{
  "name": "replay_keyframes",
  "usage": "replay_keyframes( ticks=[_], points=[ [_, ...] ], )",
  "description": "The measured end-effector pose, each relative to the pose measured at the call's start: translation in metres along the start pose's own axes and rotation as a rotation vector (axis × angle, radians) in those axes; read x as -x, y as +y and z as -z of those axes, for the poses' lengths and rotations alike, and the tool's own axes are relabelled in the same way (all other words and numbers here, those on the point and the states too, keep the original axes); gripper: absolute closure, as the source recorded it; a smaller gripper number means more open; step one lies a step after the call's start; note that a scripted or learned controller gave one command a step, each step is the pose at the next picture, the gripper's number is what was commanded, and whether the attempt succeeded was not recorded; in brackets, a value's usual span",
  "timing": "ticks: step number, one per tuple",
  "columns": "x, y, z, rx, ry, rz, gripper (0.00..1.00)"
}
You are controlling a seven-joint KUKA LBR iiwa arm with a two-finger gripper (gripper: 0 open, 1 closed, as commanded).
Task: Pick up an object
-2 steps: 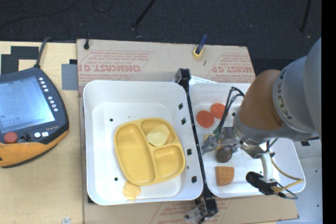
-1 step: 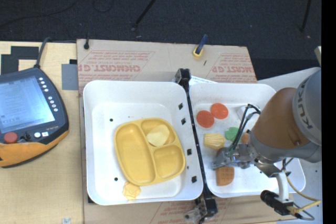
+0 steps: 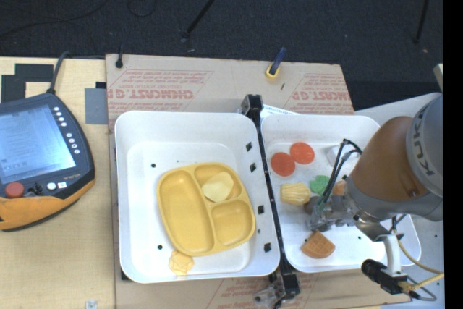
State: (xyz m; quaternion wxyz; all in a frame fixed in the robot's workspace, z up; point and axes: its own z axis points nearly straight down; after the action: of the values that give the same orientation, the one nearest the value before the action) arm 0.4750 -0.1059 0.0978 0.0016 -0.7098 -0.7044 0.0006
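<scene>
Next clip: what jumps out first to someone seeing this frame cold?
The yellow divided tray in the left bin, holding one pale piece. Then the grey-and-orange arm leaning over the right bin, its end effector low among the small food toys, near an orange-brown piece.

Flat brown cardboard sheet (image 3: pixel 217 87) under the bins: red print "CHEMCAT. G P", upside down, twice — left approx. above left bin, again at right, partly cut off. Grey robot arm (image 3: pixel 434 148): letters "KU" legible. Grey handheld pendant screen (image 3: pixel 32 141): text too small to read.
</scene>
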Motion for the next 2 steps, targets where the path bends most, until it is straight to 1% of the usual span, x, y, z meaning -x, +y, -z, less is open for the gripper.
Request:
replay_keyframes(
  ticks=[1, 2],
  points=[
    [-0.099, 0.001, 0.094, 0.008, 0.002, 0.017, 1.00],
    [-0.113, 0.001, 0.168, 0.008, 0.000, 0.010, 1.00]
  ],
)
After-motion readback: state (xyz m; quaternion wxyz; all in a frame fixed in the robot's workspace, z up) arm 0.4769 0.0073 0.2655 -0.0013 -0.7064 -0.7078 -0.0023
